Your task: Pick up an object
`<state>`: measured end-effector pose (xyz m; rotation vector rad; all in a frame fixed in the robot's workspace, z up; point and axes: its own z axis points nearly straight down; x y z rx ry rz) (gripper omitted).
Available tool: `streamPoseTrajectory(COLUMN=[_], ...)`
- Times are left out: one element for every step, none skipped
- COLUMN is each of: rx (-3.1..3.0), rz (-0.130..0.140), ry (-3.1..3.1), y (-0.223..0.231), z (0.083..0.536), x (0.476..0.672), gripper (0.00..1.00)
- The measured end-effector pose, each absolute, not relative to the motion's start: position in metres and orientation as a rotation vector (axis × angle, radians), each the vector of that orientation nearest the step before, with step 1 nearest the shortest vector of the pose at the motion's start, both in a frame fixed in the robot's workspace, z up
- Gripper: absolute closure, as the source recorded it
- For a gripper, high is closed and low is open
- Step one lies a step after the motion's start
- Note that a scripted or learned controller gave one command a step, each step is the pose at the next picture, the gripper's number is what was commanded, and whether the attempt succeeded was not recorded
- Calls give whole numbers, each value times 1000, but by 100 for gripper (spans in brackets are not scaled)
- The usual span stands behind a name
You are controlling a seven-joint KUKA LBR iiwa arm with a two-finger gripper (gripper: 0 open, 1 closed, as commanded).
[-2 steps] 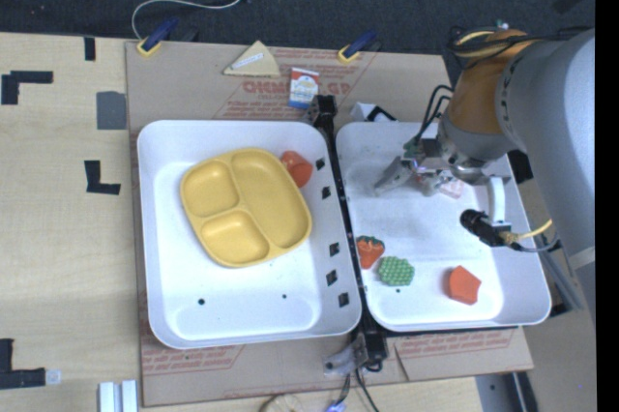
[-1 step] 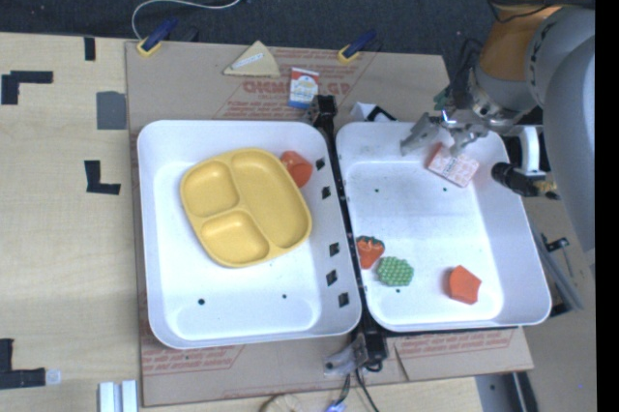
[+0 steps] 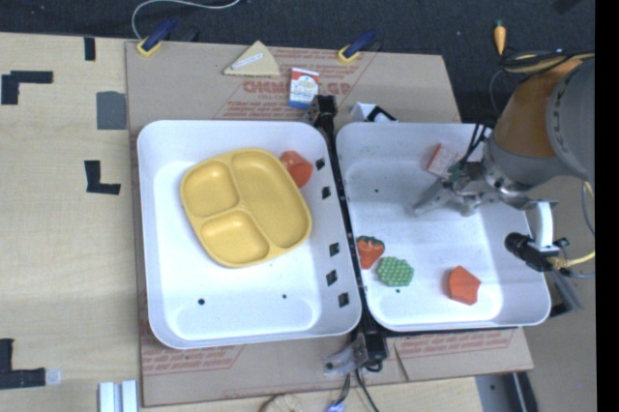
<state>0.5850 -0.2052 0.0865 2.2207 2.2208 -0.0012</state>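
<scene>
bench [image 3: 58,207] | cardboard sheet [image 3: 426,81] | two white bins [image 3: 164,236] | perhaps carton [image 3: 304,88]

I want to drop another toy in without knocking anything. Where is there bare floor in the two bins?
Left bin: bare strip along the near wall, below the yellow tray. Right bin: bare middle, between gripper and orange block. Crowded around the strawberry and green toy.

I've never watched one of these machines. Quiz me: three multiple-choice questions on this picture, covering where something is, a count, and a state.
1. Where does the yellow tray lie?
A. left bin
B. right bin
C. outside the bins

2. How many compartments does it have?
A. two
B. three
C. five

3. What is the pincer doing?
A. gripping the orange block
B. lifting the yellow tray
C. low over bare floor in the right bin

Answers: 1 A, it fills the left bin. 2 B, ridges divide three wells. 3 C, the orange block lies apart from it in the right bin.
</scene>
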Motion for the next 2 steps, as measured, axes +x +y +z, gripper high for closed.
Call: streamPoseTrajectory(rx=[2218, 2218], rz=[0, -1], ry=[2224, 2220], y=[-157, -195], z=[93, 165], x=[653, 669], gripper=[0, 0])
